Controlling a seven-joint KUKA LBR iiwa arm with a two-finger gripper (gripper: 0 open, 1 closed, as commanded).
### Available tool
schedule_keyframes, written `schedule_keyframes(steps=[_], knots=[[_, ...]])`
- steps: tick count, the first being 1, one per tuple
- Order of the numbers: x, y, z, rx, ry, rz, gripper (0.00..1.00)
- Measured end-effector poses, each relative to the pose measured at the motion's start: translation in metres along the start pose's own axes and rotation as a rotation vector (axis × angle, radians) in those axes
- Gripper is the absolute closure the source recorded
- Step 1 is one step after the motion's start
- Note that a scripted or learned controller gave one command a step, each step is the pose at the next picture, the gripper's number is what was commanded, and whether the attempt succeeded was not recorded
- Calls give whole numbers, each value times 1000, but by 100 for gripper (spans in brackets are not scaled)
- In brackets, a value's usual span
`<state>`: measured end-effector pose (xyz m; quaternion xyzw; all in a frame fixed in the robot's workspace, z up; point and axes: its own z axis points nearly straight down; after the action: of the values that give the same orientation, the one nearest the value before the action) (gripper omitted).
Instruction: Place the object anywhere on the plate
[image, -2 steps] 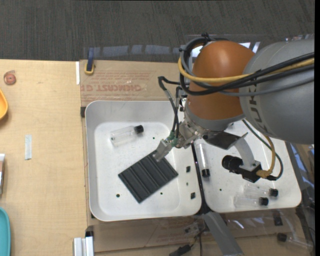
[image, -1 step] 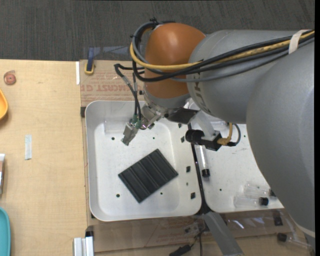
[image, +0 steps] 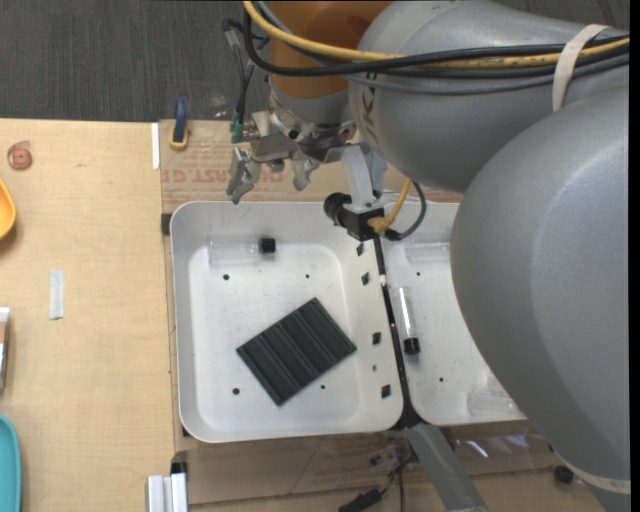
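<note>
the jaws (image: 268, 178) hang above the far rim of the left bin (image: 190, 330), two fingers spread apart with nothing between them. a small black object (image: 267, 245) lies in that bin near its far wall. a dark ribbed plate (image: 296, 351) rests tilted on the bin floor, well apart from it.

The two bins (image: 190, 300) look like smooth, faintly glossy white plastic. A ribbed, matt black plate (image: 296, 351) lies in the left one. The tabletop (image: 90, 250) shows pale wood with a light grain. The arm (image: 540, 250) has a smooth grey shell with a soft sheen.
</note>
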<state>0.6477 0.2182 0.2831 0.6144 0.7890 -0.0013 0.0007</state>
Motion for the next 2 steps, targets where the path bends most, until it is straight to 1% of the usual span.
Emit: schedule_keyframes(steps=[1, 2], knots=[[0, 0, -8, 2, -3, -1, 100], [-15, -43, -35, 1, 1, -211, 100]])
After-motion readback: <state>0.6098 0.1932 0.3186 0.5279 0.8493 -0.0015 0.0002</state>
